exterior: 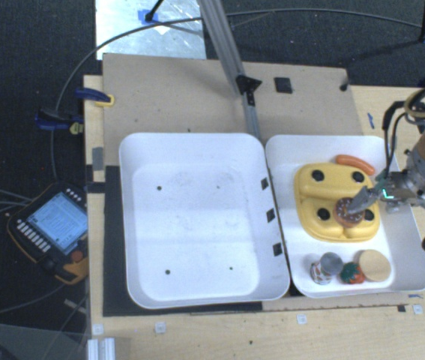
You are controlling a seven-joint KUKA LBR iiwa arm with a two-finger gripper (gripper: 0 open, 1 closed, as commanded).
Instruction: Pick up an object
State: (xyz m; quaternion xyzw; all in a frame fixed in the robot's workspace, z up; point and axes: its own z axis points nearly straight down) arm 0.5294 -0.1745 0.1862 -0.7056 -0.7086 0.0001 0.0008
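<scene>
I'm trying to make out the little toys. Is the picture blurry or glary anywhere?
Camera view: soft overall, so the small items at the right bin's near edge blur together; the left bin's white floor looks washed out; a bright patch glares on the floor at top left.

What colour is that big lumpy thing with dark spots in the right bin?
Yellow: the big toy shows clearly in the camera view.

end effector (357, 205) over yellow toy (324, 193) | right bin (414, 265): sausage (354, 162), round items | left bin (133, 201)
</scene>
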